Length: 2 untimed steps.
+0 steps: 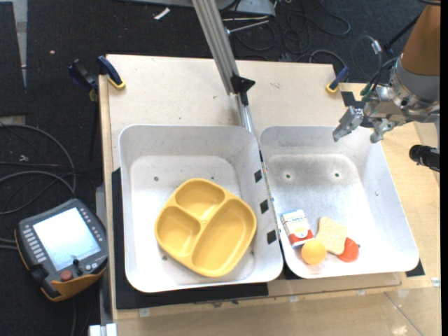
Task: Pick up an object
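Grey metal gripper [358, 133] is hanging over the right white bin's [392, 187] back edge, fingers spread wide, pinching nothing. Near that bin's front are lying a small orange ball [313, 252], a tan cracker-like piece [333, 235], a red piece [349, 250] and a small red-and-white carton [295, 225].

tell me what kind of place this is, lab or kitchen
Most likely a robotics lab, not a kitchen. A robot arm with a gripper hangs over two white bins on a bench, a teach pendant sits on the dark floor, and loose cables trail behind the bench.
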Motion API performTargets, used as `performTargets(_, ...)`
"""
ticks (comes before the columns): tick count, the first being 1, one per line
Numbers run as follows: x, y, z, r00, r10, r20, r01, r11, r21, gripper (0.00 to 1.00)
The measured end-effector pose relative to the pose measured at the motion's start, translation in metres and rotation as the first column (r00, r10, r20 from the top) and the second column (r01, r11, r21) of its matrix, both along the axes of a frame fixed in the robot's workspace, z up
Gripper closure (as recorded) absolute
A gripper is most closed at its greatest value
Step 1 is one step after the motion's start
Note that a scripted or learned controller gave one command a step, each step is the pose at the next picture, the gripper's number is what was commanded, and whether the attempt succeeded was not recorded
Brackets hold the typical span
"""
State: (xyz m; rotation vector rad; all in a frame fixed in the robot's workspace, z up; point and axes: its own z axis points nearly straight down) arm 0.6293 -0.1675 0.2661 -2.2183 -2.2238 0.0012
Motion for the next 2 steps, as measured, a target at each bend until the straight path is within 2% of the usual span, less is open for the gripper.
performTargets(1,0.0,0.0,0.0,1.0,0.0,0.0,0.0,1.0,0.0,0.0)
performTargets(2,0.006,0.006,-0.06,1.0,0.001,-0.005,-0.001,1.0,0.001,0.0)
